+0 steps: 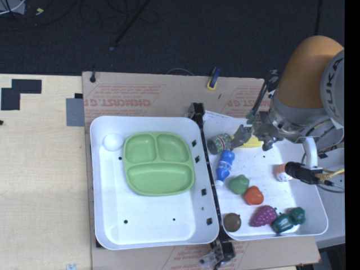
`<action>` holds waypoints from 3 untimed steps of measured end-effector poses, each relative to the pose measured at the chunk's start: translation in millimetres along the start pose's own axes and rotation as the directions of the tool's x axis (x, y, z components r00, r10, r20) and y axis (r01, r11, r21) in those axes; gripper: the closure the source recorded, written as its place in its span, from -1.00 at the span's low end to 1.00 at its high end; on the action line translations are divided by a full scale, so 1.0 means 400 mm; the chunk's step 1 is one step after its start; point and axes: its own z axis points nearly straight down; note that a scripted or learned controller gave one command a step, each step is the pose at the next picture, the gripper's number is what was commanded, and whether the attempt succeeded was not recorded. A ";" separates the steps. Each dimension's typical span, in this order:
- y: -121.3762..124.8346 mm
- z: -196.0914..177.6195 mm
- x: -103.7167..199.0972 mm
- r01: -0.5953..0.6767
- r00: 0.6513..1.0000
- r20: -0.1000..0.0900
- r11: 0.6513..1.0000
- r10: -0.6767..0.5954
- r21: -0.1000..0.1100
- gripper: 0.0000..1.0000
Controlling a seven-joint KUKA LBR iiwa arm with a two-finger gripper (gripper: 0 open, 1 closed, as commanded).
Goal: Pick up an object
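Objects for picking: lying scattered in the right bin. Dark carpet: running behind the pale wooden bench. Cardboard sheet: lying under both bins, showing red print upside down, not readable. Left bin: holding a green divided plate and a white ball. Gripper: hovering over a yellow item, grip state impossible to tell. Blue bottle: lying beside a grey can, near purple grapes and a red tomato.
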 end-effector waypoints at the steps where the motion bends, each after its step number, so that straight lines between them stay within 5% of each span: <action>1: 0.012 0.124 -0.017 0.000 1.000 0.000 1.000 0.000 0.004 -1.00; 3: 0.000 0.354 -0.017 0.000 1.000 0.000 1.000 0.000 0.003 -1.00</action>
